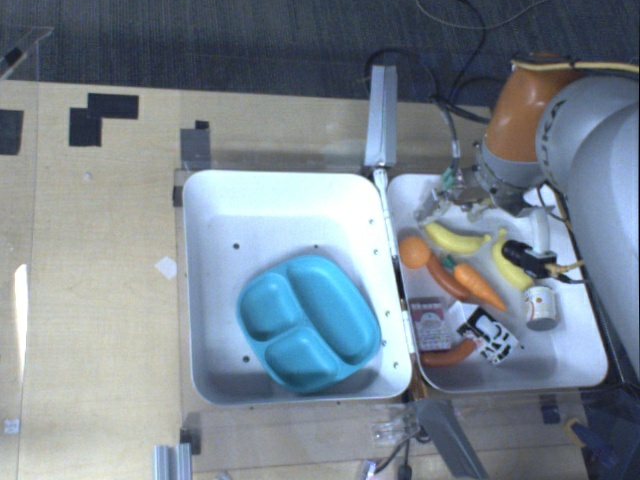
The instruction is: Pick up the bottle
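Note:
A small pale bottle (541, 307) with a brownish end lies near the right wall of the right bin (580, 368). My gripper (447, 196) hangs over the far left part of that bin, just above a yellow banana (455, 238). It is well away from the bottle, which sits to its right and nearer the front. Nothing shows between the gripper and the bin floor there.
The right bin also holds a carrot (470, 281), a small orange ball (414, 253), a second banana (508, 271), a printed card (430, 325), a reddish sausage (452, 353) and a black-and-white piece (492, 335). A blue divided plate (308, 320) lies in the left bin (215, 268).

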`<state>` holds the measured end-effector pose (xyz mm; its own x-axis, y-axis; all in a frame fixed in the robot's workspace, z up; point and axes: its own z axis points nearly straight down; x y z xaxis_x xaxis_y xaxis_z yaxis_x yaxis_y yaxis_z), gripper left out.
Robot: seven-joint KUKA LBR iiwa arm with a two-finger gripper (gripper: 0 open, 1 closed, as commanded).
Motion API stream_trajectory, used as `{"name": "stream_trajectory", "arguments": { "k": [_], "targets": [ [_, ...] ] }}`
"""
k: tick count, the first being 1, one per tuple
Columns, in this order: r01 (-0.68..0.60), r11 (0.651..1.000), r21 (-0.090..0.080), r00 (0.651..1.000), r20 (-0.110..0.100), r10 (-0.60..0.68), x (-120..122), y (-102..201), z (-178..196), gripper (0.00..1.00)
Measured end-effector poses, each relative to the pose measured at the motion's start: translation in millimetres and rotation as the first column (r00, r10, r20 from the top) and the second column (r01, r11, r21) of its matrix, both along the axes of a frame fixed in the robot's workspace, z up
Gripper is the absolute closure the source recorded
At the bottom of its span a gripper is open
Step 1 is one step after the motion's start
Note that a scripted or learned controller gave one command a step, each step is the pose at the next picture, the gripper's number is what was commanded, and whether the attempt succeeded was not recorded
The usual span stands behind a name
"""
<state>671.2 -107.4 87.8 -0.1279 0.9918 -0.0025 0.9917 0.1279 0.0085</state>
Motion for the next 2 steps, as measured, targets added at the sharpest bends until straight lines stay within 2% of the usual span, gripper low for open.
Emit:
{"name": "stream_trajectory", "arguments": {
  "k": [1, 2],
  "targets": [
    [0.037, 0.999, 0.003, 0.999, 0.0, -0.037, -6, 83, 100, 0.0],
    [0.084, 0.996, 0.003, 0.996, -0.003, -0.084, -1, 119, 99, 0.0]
  ]
}}
